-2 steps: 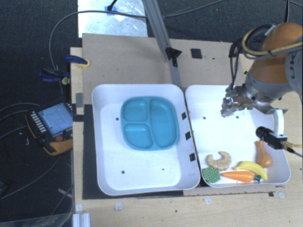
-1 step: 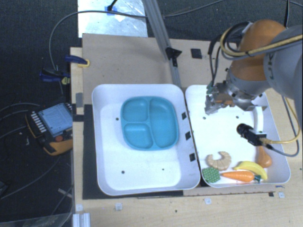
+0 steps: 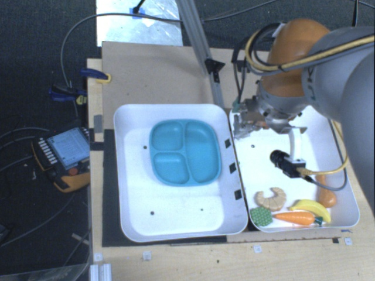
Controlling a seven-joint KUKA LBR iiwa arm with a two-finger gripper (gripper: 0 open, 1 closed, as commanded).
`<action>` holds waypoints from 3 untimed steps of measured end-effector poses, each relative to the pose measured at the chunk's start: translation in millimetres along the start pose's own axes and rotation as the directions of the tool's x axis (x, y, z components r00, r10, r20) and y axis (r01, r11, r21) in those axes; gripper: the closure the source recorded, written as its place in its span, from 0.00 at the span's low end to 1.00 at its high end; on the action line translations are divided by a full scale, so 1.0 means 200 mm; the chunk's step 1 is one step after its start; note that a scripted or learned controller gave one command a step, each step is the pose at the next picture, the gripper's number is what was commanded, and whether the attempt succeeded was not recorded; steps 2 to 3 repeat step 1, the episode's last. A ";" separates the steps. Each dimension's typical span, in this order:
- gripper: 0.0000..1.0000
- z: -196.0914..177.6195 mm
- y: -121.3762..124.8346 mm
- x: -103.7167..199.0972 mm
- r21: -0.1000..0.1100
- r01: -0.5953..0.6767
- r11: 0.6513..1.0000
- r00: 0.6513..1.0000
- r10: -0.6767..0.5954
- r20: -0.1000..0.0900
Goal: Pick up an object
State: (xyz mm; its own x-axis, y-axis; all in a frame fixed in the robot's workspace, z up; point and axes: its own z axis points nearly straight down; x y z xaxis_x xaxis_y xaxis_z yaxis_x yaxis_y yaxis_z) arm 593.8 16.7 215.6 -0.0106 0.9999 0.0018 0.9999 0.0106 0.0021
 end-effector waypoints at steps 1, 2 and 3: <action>1.00 0.02 0.11 0.23 -0.001 -0.001 1.000 1.000 0.001 0.000; 1.00 0.02 0.11 0.23 -0.001 -0.001 1.000 1.000 0.001 0.000; 1.00 0.02 0.11 0.23 -0.001 -0.001 1.000 1.000 0.001 0.000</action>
